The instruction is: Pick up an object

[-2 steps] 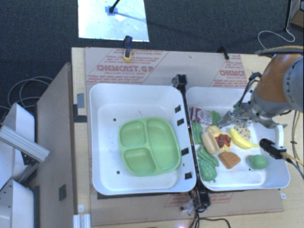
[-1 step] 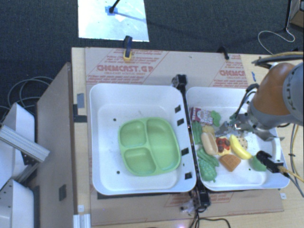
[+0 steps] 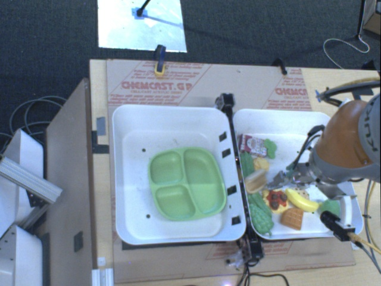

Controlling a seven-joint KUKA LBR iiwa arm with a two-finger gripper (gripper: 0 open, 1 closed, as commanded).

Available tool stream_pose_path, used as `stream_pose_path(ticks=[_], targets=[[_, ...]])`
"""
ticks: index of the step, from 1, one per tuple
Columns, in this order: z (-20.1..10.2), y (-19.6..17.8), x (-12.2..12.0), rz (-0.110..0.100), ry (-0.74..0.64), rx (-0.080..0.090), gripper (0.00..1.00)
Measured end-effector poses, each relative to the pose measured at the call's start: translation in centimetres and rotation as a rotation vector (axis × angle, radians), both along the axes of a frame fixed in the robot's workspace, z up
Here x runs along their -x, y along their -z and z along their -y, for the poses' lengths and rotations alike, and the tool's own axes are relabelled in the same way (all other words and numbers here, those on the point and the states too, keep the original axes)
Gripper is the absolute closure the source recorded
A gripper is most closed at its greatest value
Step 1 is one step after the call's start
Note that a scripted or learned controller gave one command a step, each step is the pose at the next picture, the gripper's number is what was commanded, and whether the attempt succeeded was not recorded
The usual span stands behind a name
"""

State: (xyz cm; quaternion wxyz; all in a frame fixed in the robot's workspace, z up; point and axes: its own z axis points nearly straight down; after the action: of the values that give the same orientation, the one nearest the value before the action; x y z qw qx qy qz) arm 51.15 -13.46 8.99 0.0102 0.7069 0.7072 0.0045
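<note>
Orange and grey, the arm [image 3: 348, 139] is seen reaching in from the right, bent over the right-hand bin [image 3: 280, 119], with the gripper [image 3: 284, 180] lowered among the food items. Whether the gripper is spread or pressed together cannot be told, and nothing is clearly seen between its tips. One yellow banana [image 3: 302, 201] lies just right of and below the gripper, one red cluster of berries [image 3: 277, 199] just below it, and one tan wedge [image 3: 292, 218] further below. One pale round piece [image 3: 256, 180] lies just to its left, one red-and-white packet [image 3: 252, 144] above and left, and one green vegetable [image 3: 261, 215] below and left. Two white bins are counted on the surface [image 3: 196, 79]; one green divided tray [image 3: 186, 183] is held in the left-hand bin [image 3: 134, 130], well to the gripper's left.
</note>
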Motion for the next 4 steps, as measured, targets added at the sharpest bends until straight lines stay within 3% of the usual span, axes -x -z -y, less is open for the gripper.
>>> stream_pose_path(ticks=[1,2,3,4], targets=[[0.2,-1.1,-0.2,0.004,0.001,0.002,1.0],[-7.7,-9.9,2.4,-0.014,-0.011,-0.011,1.0],[-16.0,-9.6,1.6,-0.019,-0.012,-0.011,1.0],[-24.1,-11.8,2.5,-0.018,-0.013,-0.012,1.0]])
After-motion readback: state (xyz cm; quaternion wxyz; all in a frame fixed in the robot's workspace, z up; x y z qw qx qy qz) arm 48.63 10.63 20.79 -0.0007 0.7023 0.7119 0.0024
